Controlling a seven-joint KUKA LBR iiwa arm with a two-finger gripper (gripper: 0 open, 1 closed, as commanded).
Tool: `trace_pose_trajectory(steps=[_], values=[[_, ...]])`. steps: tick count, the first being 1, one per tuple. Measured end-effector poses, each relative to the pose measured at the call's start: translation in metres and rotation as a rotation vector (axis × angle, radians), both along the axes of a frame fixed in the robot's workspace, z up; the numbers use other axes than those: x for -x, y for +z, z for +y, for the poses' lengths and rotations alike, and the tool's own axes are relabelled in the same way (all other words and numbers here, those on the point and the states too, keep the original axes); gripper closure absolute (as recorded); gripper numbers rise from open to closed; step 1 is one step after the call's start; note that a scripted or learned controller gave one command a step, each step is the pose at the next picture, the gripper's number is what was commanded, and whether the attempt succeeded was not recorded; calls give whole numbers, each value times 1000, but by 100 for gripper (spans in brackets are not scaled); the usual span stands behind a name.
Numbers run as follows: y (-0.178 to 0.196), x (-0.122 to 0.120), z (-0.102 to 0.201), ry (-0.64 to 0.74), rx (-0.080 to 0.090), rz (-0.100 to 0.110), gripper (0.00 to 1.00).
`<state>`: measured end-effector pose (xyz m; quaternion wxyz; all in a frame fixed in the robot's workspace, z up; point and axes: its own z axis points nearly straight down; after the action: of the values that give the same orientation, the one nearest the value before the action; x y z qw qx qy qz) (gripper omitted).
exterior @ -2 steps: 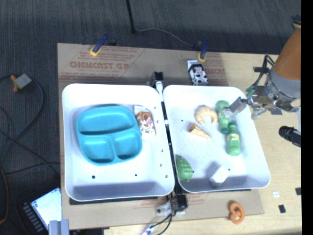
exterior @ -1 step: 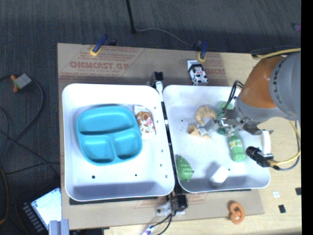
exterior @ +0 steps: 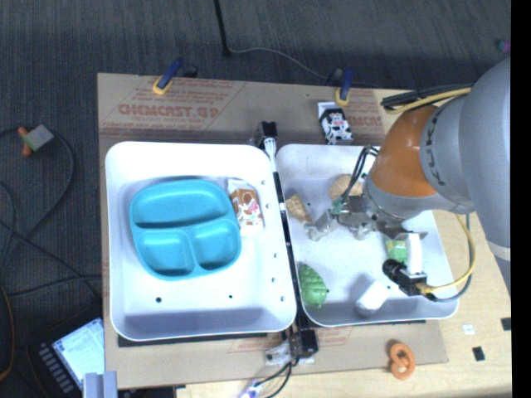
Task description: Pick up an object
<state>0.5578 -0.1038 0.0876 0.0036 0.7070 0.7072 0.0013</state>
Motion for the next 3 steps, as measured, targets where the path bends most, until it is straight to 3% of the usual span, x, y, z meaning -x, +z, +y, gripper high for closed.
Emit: trace_pose_trajectory(steps=[1, 2, 3], values=[[11, -1, -1, -1, 3, -2, 100], [1, -85, -34, 2, -1, -2, 100], [-1, -105, -33, -4, -5, 40, 100]])
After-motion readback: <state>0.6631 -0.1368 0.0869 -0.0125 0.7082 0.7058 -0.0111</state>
